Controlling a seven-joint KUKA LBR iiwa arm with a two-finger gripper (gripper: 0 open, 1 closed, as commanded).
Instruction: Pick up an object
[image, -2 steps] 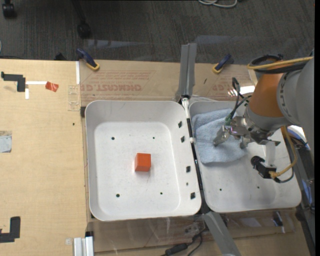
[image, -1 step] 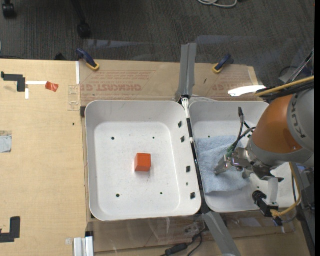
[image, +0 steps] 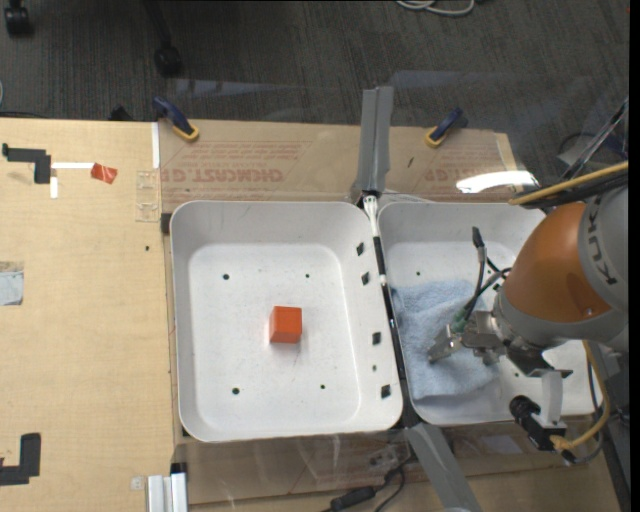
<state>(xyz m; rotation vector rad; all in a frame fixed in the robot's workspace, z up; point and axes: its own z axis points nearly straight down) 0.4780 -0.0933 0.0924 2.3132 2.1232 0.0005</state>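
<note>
A small orange-red cube (image: 286, 325) lies near the middle of the left white bin (image: 200, 300). A pale blue-grey cloth (image: 430, 310) is spread over the floor of the right bin (image: 440, 225). My gripper (image: 448, 345) hangs low over the cloth's front part, at the end of the grey arm with its orange band (image: 545, 275). The arm covers the right side of that bin and part of the cloth. I cannot make out anything held in the gripper.
A grey divider post (image: 375, 140) stands between the two bins at the back. Cardboard (image: 270, 160) with clamps lies behind the bins. A wooden board (image: 80, 300) with a small red item (image: 103, 173) sits to the left. Cables trail from the wrist at the front right.
</note>
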